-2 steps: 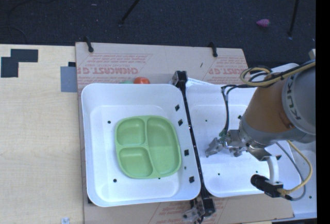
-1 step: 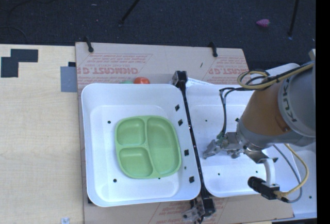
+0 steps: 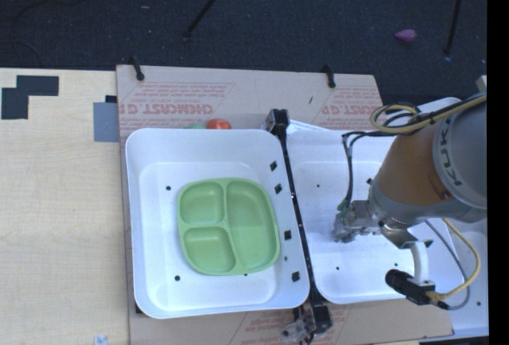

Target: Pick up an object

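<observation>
Your grey arm with the orange band (image 3: 413, 168) is reaching down into the right-hand shallow white bin (image 3: 326, 280), and its two-finger gripper (image 3: 350, 226) sits low over that bin's floor, near the middle. You cannot tell from this slanted overhead view how the gripper stands or whether it has anything in hand; the wrist hides the tips, and nothing can be made out below them.

The clearest candidate for picking lies well to the gripper's left, across the black divider (image 3: 290, 200): a pale green plastic divided plate with three compartments (image 3: 228, 226), flat on the floor of the left-hand white bin (image 3: 147, 176). Farther off, beyond that bin's far rim, a small red-orange rounded object (image 3: 218, 125) rests on the cardboard sheet (image 3: 238, 97), with a sliver of something green just beside it.

As for progress, judge the pick as not yet shown done: nothing is visibly lifted. What remains is securing an object and raising it clear.
</observation>
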